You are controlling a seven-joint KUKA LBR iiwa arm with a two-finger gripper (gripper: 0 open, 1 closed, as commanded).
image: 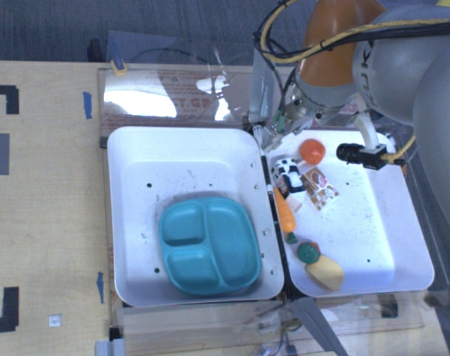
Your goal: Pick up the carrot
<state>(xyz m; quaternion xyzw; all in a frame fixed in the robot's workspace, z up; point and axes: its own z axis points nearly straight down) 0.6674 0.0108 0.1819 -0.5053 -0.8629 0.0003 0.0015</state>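
Note:
The carrot (285, 212) is a short orange piece with a small green tip toward the front. It lies along the left wall of the right bin (380, 228), about halfway down. My gripper (273, 130) hangs over the far left corner of that bin, above and behind the carrot and well apart from it. The grey wrist and orange band (336, 32) hide most of the gripper.
Around the carrot lie a black-and-white toy (288, 172), a snack packet (319, 186), an orange ball (311, 151), a green piece (308, 253) and a yellow piece (325, 272). The left bin (136, 162) holds a teal divided plate (208, 245).

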